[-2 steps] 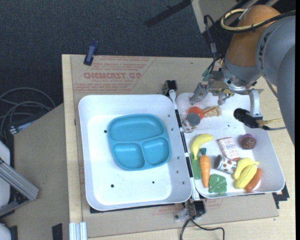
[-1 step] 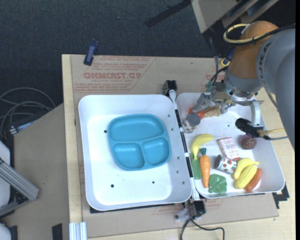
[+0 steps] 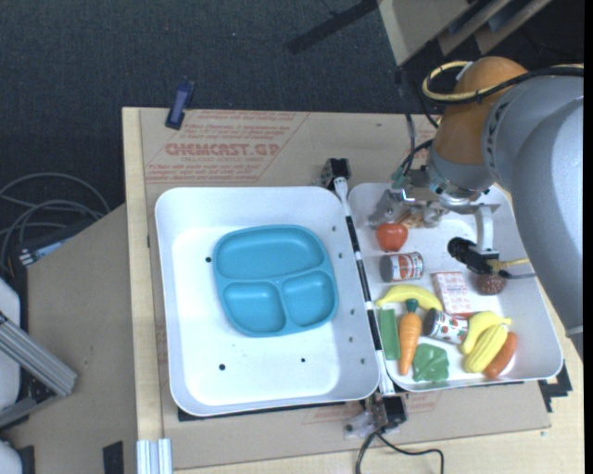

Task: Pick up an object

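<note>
Sitting just below tool (image 3: 405, 205): tomato (image 3: 392, 237)

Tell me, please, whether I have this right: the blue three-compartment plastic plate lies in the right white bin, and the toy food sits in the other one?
Not quite: the camera view shows the blue three-compartment plastic plate in the left white bin. The toy food, such as the orange carrot, sits in the other one, the right white bin.

Floor (image 3: 139, 46): dark blue-grey carpet, evenly lit.
Table (image 3: 232, 148): pale brown board, red printed lettering near the far edge.
Cables (image 3: 46, 222): grey loops on the floor, left of the table.
Metal rail (image 3: 32, 352): silver bar, lower left, lying at a slant.
Blue clip (image 3: 179, 104): at the table's far left corner.
Beige furniture (image 3: 445, 23): top right, partly visible.
</note>
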Controlling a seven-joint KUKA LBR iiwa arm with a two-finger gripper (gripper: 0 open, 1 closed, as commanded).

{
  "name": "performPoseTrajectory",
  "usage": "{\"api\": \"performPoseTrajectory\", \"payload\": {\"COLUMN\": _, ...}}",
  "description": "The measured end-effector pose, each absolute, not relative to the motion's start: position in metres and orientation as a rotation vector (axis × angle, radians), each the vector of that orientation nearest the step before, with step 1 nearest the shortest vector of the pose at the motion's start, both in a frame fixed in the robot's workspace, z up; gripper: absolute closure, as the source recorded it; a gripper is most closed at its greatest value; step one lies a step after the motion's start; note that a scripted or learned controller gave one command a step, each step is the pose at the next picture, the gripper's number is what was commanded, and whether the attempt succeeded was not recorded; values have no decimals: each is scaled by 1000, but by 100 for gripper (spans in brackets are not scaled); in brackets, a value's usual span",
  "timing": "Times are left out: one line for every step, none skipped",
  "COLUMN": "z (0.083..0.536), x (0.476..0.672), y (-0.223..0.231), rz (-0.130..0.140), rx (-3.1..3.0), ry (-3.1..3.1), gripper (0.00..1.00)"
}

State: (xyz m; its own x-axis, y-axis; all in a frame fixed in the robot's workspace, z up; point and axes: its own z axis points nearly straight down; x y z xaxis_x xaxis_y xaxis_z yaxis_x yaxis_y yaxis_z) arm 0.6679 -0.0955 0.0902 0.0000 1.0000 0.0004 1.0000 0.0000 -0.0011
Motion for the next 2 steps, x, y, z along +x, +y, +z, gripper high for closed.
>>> {"api": "performPoseTrajectory", "payload": {"z": 84, "x": 606, "y": -96, "rz": 1, "rx": -2221, "ry": -2220, "gripper": 0}}
{"api": "performPoseTrajectory", "payload": {"z": 85, "x": 625, "y": -93, "rz": -1, "rx": -2222, "ry": -2223, "gripper": 0}}
